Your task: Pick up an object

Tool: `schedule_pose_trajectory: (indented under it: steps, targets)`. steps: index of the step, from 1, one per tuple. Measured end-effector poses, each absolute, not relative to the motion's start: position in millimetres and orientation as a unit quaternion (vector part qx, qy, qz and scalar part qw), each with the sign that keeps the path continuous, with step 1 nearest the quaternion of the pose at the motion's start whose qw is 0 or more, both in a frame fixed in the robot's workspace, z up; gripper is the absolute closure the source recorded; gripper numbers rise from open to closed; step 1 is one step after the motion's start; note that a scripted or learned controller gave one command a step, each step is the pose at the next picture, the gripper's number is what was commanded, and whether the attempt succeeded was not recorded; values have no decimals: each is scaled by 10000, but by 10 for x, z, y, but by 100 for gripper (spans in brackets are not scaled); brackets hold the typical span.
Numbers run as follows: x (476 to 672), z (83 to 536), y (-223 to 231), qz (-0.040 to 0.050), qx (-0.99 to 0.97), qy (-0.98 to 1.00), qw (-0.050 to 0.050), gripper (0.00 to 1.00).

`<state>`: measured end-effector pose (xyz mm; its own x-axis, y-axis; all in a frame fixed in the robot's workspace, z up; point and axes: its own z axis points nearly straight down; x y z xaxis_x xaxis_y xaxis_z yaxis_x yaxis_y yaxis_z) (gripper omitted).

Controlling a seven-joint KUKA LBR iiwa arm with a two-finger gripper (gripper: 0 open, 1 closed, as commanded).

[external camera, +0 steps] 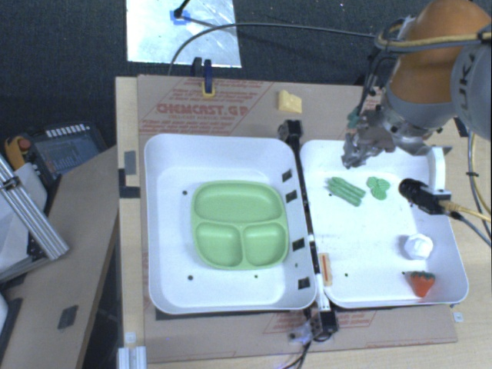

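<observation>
Red print on the brown cardboard sheet (231,102) lying under the bins on the desk reads roughly "CHEMCAST GP", with smaller red lines above and below it too fine to make out.

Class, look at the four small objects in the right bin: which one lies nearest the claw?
The long green ridged piece, just below the claw; the round green piece, white lump and orange piece lie farther away.

Dark carpet floor (61,52), tan bench (77,283)

Robot lab: teach pendant (65,154), cabling.
</observation>
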<state>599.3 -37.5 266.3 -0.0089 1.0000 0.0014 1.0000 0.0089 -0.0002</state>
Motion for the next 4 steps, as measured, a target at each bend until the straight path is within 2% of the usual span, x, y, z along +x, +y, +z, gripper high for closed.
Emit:
schedule_pose_trajectory:
  steps: [1,2,3,4]
  targets:
    - [5816,2664,151,-6,-7036,-7106,9,100]
    - [5794,2558,667,-4,-7040,-7102,5,100]
    - [5634,2418,1049,-1,-7041,-7101,9,100]
    - [5641,2423,1026,-3,-7058,-7084,0,0]
